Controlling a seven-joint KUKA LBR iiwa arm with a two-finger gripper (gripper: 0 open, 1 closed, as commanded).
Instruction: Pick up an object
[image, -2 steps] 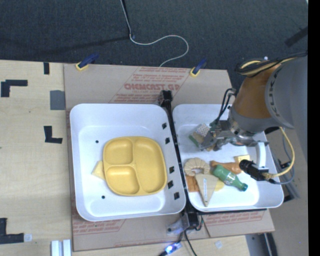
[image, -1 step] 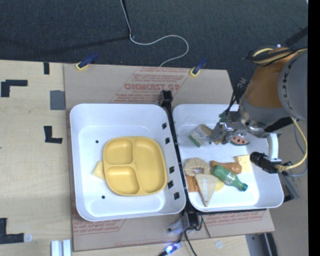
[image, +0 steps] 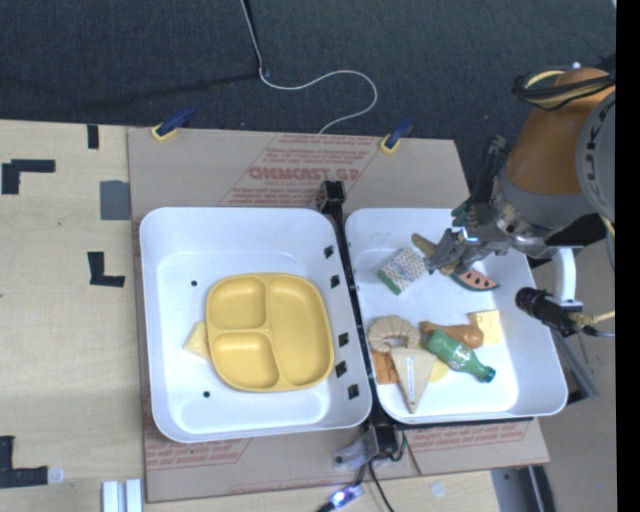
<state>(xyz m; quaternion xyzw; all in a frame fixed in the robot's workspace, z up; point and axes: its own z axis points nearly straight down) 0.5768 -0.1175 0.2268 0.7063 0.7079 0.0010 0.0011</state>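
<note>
The hand (image: 452, 252) hangs low over the far side of the right bin (image: 540, 400), just beside the small green-and-white packet (image: 403, 269) and the watermelon slice (image: 474, 277). Whether it's spread or closed, I cannot tell from this angle, and nothing shows between its tips. Nearer us, the green bottle (image: 460, 355), croissant (image: 390, 331) and cheese wedge (image: 410, 375) crowd together, a harder pick. The yellow divided plate (image: 270, 332) sits in the left bin (image: 160, 240).

light wood bench (image: 60, 330) bears cardboard sheet (image: 290, 165); two white bins (image: 165, 240) side by side on cardboard.
</note>
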